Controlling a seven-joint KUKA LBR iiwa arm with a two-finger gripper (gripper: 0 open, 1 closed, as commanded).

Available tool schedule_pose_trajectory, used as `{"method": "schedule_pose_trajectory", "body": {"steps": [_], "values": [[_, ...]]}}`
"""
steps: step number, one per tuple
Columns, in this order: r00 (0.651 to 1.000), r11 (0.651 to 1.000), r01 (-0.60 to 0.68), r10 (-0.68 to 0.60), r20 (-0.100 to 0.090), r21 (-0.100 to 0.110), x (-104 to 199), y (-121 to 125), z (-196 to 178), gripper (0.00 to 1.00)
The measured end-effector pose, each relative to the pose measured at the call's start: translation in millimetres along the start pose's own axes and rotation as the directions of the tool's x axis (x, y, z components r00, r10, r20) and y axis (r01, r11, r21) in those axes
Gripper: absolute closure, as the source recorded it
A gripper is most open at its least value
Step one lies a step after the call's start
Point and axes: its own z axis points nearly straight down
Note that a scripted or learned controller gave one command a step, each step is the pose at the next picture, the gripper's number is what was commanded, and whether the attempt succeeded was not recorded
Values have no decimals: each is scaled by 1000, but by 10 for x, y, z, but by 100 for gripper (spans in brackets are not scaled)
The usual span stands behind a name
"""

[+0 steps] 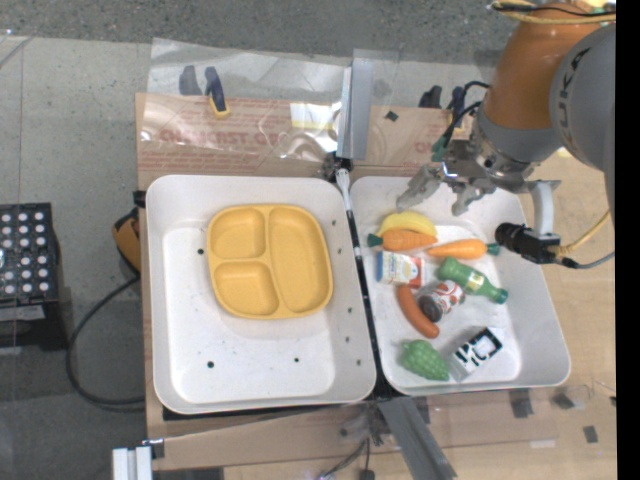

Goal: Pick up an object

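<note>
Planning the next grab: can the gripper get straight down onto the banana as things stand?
Probably yes. The gripper hangs open just above the banana, with nothing lying on top of it. An orange carrot touches its near side, so a finger may bump that.

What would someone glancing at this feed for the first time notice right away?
Probably the yellow divided plate, alone in the left bin. Next, the cluster of toy food in the right bin: banana, carrot, green bottle. The gripper hangs over that bin's far edge, fingers spread and holding nothing.
</note>
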Motion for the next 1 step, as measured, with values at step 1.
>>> {"method": "schedule_pose_trajectory", "body": {"steps": [1], "values": [[985, 985, 173, -173, 1, 0, 77, 167, 958, 0]]}}
